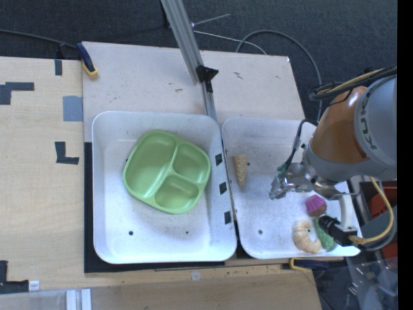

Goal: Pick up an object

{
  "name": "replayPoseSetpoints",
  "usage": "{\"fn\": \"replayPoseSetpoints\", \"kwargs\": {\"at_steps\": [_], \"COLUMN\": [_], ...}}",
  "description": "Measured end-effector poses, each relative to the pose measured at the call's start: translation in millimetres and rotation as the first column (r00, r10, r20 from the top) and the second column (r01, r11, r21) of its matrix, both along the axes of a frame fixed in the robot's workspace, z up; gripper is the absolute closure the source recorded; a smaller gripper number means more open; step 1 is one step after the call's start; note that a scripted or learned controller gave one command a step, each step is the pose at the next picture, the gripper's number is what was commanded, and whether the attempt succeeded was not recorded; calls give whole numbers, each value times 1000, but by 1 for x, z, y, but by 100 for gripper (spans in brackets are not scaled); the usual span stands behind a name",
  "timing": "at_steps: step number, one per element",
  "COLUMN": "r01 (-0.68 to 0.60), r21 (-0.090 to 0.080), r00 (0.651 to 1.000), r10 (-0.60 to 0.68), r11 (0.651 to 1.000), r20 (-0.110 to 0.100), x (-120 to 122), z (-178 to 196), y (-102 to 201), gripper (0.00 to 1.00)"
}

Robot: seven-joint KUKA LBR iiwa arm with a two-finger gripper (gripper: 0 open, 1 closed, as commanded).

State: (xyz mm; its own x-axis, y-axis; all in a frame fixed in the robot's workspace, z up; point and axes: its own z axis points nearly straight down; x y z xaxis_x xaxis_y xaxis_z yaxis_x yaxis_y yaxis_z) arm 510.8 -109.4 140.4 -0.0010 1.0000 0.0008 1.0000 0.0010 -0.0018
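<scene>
My gripper [279, 189] hangs over the middle of the right bin [258, 237], under the grey and orange arm coming in from the right. A tan cone-shaped object [241, 169] lies to its left near the bin's left wall. A magenta object [315, 205] sits just right of the gripper. A pale croissant-like piece [305, 236] and a green object [324, 238] rest at the bin's front right corner. Nothing shows between the fingers.
The left bin [110, 231] holds a green divided plate [168, 171], tilted. A metal pole [187, 37] slants down to the bins' shared rim. Cables run behind the right bin. A blue and yellow clamp [88, 61] sits at the bench's back left.
</scene>
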Motion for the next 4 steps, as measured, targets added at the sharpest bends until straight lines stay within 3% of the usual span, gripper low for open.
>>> {"fn": "replayPoseSetpoints", "kwargs": {"at_steps": [2,4], "r01": [-1,-5], "r21": [-2,1], "r00": [1000,1000], "r10": [1,5], "r11": [1000,1000], "r20": [6,2], "x": [6,47], "z": [114,106], "y": [-4,94], "gripper": [100,100]}}
